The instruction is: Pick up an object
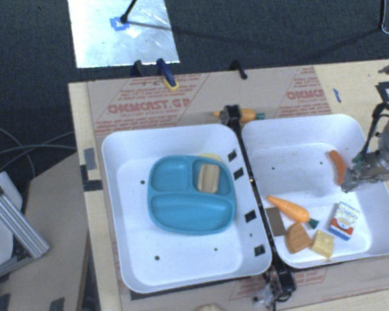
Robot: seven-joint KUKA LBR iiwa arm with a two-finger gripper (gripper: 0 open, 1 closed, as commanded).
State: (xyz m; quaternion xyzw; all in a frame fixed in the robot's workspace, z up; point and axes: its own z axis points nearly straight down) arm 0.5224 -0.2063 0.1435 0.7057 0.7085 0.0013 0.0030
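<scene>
Two white bins sat side by side on the bench. The claw point(351, 181) hung low at the right bin's point(296, 133) far edge, just beside an orange sausage point(337, 166), probably its target; its grip could not be made out.

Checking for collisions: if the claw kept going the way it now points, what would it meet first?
Probably the orange sausage-shaped toy by the right bin's far right side; the claw points at its lower end from the right, though the height gap is unclear.
</scene>
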